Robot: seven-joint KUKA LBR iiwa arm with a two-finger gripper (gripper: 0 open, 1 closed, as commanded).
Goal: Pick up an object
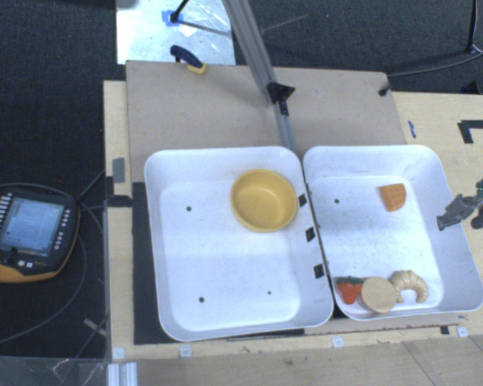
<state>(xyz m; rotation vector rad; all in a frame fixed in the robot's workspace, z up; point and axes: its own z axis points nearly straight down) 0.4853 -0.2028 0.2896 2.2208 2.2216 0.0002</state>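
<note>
A yellow bowl point(263, 200) sits in the left bin point(225, 296), near its back right corner. The right bin point(362, 240) holds an orange wedge point(393, 197) at the back. Along its front wall lie a red fruit point(350, 289), a round beige disc point(379, 295) and a croissant point(410, 285), close together. My gripper point(456, 213) comes in at the view's right edge, just over the right bin's right rim, well to the right of the orange wedge. Nothing shows in its grasp.
A slanted metal pole point(258, 51) crosses the brown board point(225, 111) behind the bins. A small yellow and blue clamp point(187, 58) lies at the board's back left. A teach pendant point(24, 236) rests on the floor to the left.
</note>
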